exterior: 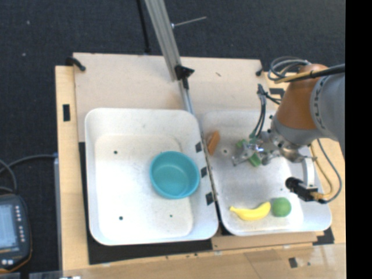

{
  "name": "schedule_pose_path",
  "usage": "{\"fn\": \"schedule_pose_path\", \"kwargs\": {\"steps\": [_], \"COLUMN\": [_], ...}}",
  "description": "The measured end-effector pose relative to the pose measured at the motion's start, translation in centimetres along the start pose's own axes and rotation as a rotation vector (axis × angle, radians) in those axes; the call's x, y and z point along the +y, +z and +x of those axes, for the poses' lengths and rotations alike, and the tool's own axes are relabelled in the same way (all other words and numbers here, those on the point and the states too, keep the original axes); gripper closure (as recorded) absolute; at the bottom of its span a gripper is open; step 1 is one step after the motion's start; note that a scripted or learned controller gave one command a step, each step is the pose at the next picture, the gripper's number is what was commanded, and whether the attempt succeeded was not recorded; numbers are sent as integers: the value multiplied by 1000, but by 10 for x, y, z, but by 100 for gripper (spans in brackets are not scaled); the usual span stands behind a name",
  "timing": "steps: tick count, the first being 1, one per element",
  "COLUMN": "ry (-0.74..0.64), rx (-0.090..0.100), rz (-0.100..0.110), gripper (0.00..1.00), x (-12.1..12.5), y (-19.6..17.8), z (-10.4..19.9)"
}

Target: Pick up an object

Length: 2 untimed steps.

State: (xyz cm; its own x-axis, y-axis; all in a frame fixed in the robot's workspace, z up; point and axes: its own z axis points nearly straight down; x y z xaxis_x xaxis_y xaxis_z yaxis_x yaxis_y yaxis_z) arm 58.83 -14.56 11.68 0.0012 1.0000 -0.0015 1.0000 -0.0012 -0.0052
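My gripper hangs low over the upper middle of the right bin, with the grey arm and its orange band reaching in from the right. A small green object shows right at the gripper's tip, partly hidden by it. Whether it is held or just lying under the gripper I cannot tell. An orange carrot-like piece lies by the bin's left wall. A yellow banana and a green lime-like ball lie near the front edge.
The left bin holds a blue bowl towards its right side. A slanted metal pole stands behind the bins, ending near the divider. Cables loop down by the right bin's right wall.
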Motion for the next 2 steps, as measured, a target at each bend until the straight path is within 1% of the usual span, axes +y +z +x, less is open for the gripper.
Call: {"fn": "schedule_pose_path", "kwargs": {"steps": [1,2], "ry": [5,2], "rx": [1,0], "rz": [-9,-12], "gripper": [100,100], "x": [3,-2], "y": [-15,-62], "z": [-1,-7]}}
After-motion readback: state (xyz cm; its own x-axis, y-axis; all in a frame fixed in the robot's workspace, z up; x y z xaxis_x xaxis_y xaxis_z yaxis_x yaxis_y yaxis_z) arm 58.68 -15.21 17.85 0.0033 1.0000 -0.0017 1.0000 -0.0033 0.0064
